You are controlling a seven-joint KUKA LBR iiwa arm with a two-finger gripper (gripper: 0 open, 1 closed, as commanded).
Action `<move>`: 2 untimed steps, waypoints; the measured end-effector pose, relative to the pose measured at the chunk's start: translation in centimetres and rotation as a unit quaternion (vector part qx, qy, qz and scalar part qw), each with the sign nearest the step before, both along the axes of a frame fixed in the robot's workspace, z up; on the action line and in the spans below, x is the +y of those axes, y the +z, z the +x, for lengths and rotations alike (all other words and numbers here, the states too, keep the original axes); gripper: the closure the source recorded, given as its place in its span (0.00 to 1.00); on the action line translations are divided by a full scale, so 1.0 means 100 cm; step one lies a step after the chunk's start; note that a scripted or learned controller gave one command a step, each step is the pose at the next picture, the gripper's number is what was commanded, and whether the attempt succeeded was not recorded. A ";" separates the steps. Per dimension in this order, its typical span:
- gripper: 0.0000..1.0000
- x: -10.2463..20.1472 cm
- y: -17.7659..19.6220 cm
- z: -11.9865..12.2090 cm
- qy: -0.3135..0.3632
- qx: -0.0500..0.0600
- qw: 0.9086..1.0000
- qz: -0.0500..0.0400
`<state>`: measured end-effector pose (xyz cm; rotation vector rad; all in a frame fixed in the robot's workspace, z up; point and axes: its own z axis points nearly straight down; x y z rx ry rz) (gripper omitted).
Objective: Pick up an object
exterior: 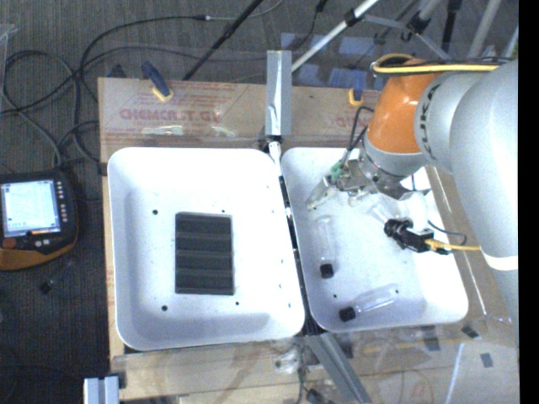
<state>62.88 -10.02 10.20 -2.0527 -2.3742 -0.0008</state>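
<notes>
Tool (331,187) low over back-left part of right shallow white plastic bin (425,286), arm (472,141) reaching in from right. Opening wide or narrow: cannot tell, too blurred. Sits just beyond far end of clear plastic tube with black cap (325,241), probably lined up on it as nearest pick. Second clear capped tube (371,300) slanted near front wall, well apart. Flat black ribbed rectangular block (204,253) centred in left white bin (135,251), flat-lying, likely hard to pinch.
</notes>
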 end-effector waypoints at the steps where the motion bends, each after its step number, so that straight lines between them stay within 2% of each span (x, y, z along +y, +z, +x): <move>1: 0.00 -0.024 -0.011 -0.099 0.012 -0.007 1.000 -0.003; 2: 0.00 -0.015 -0.007 -0.031 0.090 -0.001 0.996 0.000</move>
